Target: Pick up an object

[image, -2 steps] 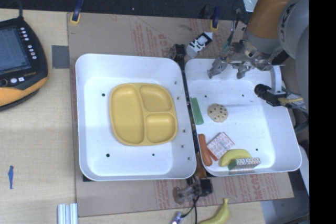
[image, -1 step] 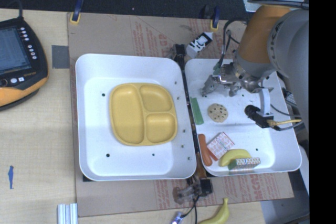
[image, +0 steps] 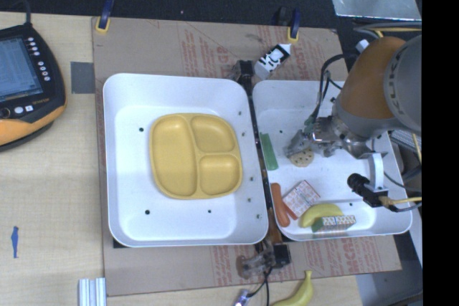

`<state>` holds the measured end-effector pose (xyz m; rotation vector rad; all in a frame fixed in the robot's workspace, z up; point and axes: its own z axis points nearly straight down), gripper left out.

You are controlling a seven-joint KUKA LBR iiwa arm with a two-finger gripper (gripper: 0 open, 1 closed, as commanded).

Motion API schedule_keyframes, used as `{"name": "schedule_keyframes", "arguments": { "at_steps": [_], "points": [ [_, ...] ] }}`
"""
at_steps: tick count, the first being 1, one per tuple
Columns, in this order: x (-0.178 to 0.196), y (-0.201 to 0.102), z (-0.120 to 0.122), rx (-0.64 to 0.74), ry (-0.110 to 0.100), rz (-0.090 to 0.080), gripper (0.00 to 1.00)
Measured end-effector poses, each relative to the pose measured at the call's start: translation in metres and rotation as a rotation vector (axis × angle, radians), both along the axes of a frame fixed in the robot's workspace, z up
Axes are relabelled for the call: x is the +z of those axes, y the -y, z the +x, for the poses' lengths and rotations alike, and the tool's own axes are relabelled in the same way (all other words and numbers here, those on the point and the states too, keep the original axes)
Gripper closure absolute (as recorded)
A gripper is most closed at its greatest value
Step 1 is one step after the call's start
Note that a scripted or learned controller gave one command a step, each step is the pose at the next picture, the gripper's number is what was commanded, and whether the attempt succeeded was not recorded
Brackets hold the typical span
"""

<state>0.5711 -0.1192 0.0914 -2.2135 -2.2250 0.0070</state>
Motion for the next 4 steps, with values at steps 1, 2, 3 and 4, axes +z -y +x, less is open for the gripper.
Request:
{"name": "schedule_keyframes", "arguments": {
  "at_steps": [1, 2, 3, 4],
  "points": [
    [0.000, -0.026, -0.024, 0.001, 0.000, 0.000, 0.00],
    [0.002, 0.017, 0.028, -0.004, 0.002, 0.001, 0.00],
    [0.001, -0.010, 0.085, -0.002, 0.003, 0.002, 0.00],
    [0.102, -0.089, 0.086, 0.000, 0.004, 0.002, 0.00]
  ]
}}
